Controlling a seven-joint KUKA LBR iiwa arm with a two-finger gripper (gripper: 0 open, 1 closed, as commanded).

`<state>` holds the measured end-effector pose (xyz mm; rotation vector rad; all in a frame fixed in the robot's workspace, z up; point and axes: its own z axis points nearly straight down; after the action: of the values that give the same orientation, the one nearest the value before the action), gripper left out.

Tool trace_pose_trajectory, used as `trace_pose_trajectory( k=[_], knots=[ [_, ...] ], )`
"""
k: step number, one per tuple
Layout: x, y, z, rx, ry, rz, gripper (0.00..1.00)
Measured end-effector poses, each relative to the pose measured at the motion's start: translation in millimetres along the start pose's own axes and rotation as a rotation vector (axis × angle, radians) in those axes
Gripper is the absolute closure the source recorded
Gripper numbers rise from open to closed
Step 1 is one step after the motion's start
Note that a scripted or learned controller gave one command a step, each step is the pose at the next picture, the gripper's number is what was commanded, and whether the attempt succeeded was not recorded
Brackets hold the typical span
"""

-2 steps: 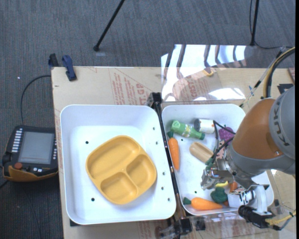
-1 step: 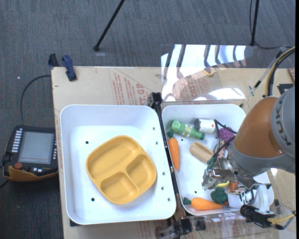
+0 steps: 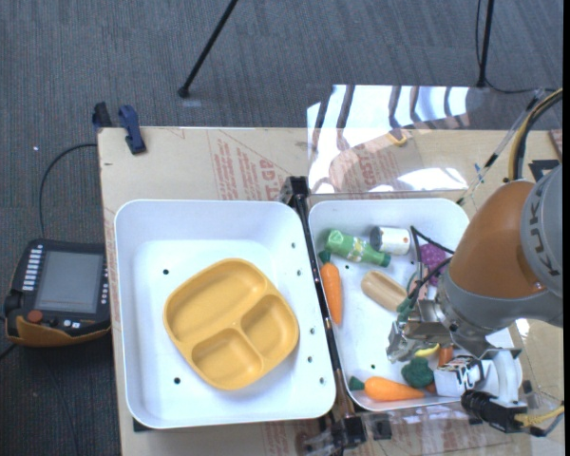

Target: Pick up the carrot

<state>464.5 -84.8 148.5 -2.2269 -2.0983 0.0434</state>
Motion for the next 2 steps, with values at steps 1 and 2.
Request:
trace_pose_trajectory(
  k=[1, 2],
  knots=[
    [99, 25, -65, -0.075, -0.033, -0.090, 1.00],
    [87, 1, -33, -0.066, -0.033, 0.041, 1.00]
  ],
)
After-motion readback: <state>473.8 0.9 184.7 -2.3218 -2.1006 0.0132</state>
